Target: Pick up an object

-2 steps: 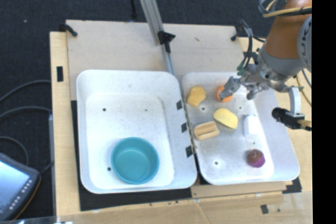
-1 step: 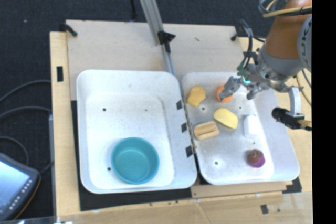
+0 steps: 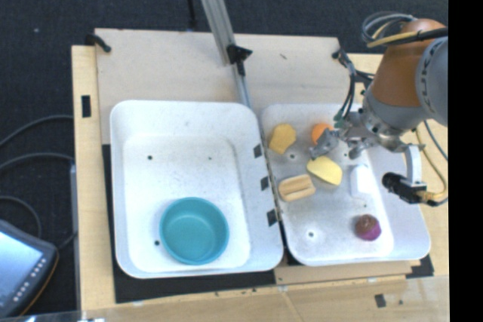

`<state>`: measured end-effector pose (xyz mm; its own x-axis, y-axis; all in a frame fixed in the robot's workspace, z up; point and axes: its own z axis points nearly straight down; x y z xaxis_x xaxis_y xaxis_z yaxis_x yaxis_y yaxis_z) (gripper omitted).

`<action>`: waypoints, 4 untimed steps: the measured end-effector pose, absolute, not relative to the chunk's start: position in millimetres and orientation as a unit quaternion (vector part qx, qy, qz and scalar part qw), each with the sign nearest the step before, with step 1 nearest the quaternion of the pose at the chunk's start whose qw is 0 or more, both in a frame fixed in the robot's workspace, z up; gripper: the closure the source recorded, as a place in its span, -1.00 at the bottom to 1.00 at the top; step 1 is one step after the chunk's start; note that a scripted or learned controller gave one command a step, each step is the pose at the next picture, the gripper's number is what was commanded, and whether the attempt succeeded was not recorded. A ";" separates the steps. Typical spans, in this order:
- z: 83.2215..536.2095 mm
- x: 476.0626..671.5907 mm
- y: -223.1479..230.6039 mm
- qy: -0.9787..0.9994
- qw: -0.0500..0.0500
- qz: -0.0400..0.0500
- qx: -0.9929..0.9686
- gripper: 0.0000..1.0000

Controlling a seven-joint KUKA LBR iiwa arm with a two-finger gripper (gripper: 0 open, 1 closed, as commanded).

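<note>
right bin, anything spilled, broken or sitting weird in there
Nothing stands out. The right bin holds loose pieces lying apart: a yellow wedge, a tan block, a purple ball. The tool is low over the bin.

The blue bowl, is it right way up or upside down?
Right way up. The blue bowl in the left bin shows its round rim and hollow inside.

Two white bins [image 3: 189,117], faintly speckled, on a tan bench [image 3: 166,64]. Left bin: teal-blue bowl [image 3: 194,230]. Right of bowl, in the other bin: yellow-orange chunk [image 3: 283,138], pale yellow wedge [image 3: 325,170], tan bread-like block [image 3: 296,187], small orange piece [image 3: 320,133], white item [image 3: 361,181], dark purple-red ball [image 3: 367,227]. Arm [image 3: 404,79] orange above grey. Floor dark.
</note>
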<state>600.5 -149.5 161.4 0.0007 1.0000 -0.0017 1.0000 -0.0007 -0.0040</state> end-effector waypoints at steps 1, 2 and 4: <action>102.7 605.5 -144.2 -0.708 0.001 0.002 -0.706 -1.00; 101.1 605.7 -145.0 -0.707 0.000 0.001 -0.707 -1.00; 169.4 601.3 -154.5 -0.707 -0.003 -0.001 -0.708 1.00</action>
<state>601.3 -154.5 169.4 0.0014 1.0000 -0.0021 1.0000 -0.0014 0.0060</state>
